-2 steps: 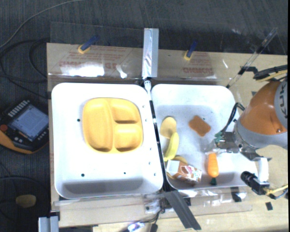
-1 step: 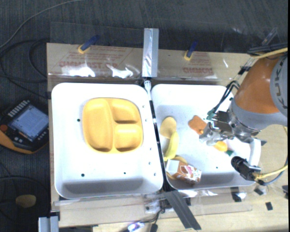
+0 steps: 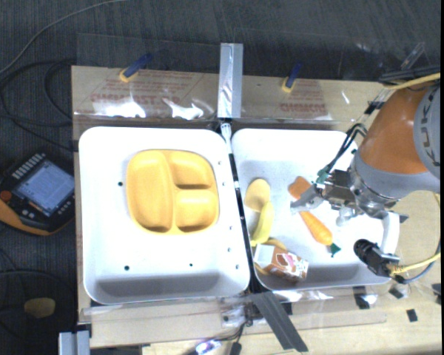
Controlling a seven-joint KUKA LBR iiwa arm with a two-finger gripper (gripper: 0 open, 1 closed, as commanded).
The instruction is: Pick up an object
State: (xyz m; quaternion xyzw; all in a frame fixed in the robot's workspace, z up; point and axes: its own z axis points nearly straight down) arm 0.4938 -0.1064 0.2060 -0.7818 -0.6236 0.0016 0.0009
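In the right bin (image 3: 281,143) lie an orange carrot (image 3: 318,229) with a green tip, a small orange piece (image 3: 299,186), a pale yellow banana-like fruit (image 3: 259,207) and a small brown-and-white packet (image 3: 283,263). My gripper (image 3: 316,197) hangs over the right bin's middle, just above the carrot's upper end and beside the orange piece. The grey arm with its orange band (image 3: 399,143) covers the bin's right side. Nothing shows as lifted off the bin floor.
The left bin (image 3: 103,257) holds a yellow divided tray (image 3: 172,191). A metal divider strip (image 3: 231,80) runs between the bins at the back. A handheld pendant (image 3: 33,191) lies on the floor to the left. Cables trail across the carpet.
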